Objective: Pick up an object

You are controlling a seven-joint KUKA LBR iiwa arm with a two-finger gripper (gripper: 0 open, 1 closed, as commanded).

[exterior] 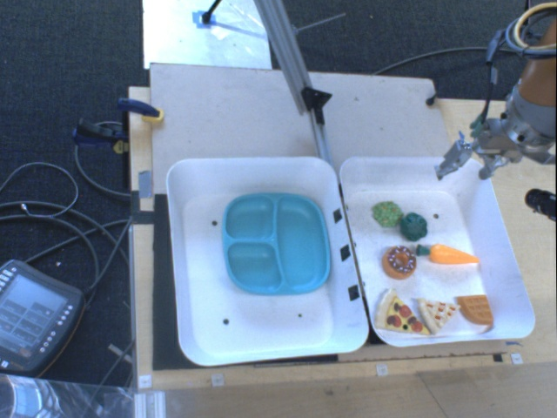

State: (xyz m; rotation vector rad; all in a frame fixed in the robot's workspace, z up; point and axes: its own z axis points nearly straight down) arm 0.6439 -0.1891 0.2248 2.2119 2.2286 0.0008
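The right bin [496, 233] holds several toy foods: a light green piece [386, 213], a dark green piece [413, 225], an orange carrot [452, 254], a donut [400, 262], a pizza slice [399, 313], a pale wedge [438, 313] and a brown toast piece [476, 309]. My gripper [468, 165] hangs over the bin's far right corner, well behind the food. Its fingers are open with nothing between them.
The left bin [196, 233] holds a blue divided plate [277, 242]. A slanted metal pole [291, 50] comes down to the gap between the two bins. Cables and a handheld pendant [35, 316] lie on the floor at the left.
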